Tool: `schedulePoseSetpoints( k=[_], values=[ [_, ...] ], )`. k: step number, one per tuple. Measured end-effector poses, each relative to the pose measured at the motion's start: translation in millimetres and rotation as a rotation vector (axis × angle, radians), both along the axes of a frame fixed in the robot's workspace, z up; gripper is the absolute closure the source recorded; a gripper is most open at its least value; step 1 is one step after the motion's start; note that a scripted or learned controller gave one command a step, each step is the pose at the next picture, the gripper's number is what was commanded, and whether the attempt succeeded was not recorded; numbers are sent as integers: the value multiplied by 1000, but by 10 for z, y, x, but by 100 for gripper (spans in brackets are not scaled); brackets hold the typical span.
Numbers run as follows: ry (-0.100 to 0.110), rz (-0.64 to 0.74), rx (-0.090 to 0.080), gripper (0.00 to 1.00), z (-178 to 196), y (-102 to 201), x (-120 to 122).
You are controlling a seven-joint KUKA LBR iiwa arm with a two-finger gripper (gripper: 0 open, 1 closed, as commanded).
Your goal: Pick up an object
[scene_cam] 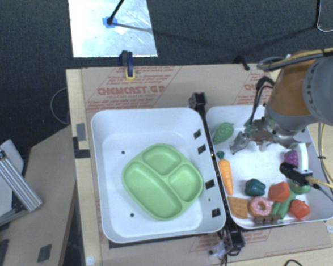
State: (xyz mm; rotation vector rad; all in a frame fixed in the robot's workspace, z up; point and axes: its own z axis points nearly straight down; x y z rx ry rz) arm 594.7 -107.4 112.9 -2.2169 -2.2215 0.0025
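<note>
Arm reaching in from right over right bin [325, 206], hand [247, 138] hovering low at bin's upper part, fingers spread, pinching nothing, toy food sitting below it, carrot [226, 176], donut [259, 206], green tray [161, 181] lying in left bin [107, 139], cardboard-covered surface [146, 85] standing on dark carpet

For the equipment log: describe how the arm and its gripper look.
The arm is grey with a rounded casing and a broad orange band above the wrist. Dark cables run alongside it. The gripper is a grey metal assembly over the right bin.
</note>
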Motion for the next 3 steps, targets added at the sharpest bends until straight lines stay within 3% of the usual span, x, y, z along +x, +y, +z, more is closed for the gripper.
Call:
schedulePoseSetpoints(
  k=[1, 2, 3],
  values=[
    [-2, 0, -1, 0, -297, 6, 2],
    [-6, -1, -1, 100, -177, 3, 14],
    [-10, 2, -2, 100, 462, 39, 13]
  ],
)
